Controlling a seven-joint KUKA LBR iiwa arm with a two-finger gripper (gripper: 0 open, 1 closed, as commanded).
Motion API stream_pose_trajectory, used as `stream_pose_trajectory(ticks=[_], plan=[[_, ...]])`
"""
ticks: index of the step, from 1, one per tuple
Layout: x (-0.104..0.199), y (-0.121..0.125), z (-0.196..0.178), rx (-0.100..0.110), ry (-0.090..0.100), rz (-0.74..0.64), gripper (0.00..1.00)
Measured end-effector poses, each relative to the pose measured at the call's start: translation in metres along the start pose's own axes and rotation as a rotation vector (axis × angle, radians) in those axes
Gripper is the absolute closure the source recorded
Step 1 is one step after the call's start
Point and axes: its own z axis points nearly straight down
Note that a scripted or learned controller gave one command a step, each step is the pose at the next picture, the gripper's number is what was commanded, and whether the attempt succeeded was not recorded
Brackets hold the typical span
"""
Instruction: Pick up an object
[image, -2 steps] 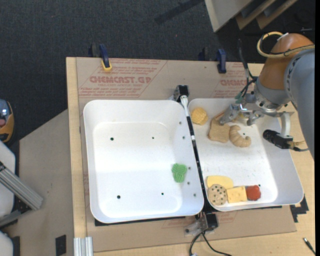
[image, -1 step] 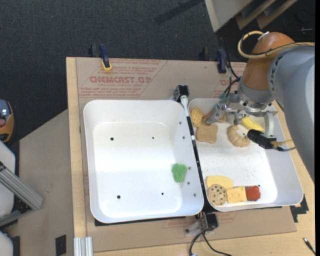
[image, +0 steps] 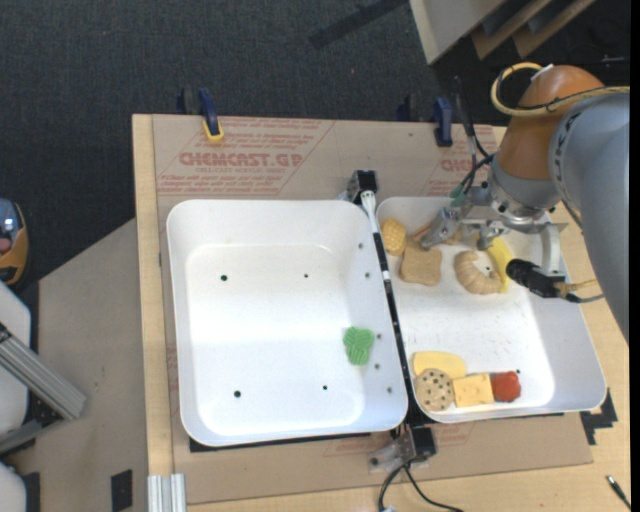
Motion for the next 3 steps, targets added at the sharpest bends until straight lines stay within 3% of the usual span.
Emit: stream_pose_trajectory(ticks=[1, 2, 3], plan=[[0.024, 0.000, -0.001, 0.000, -0.009, 0.000, 0.00], [-0.013, 0.000, 0.000, -0.001, -0.001, 0.002, 0.00], [-0.012, 0.000, -0.012, -0.001, -0.003, 0.001, 1.00]])
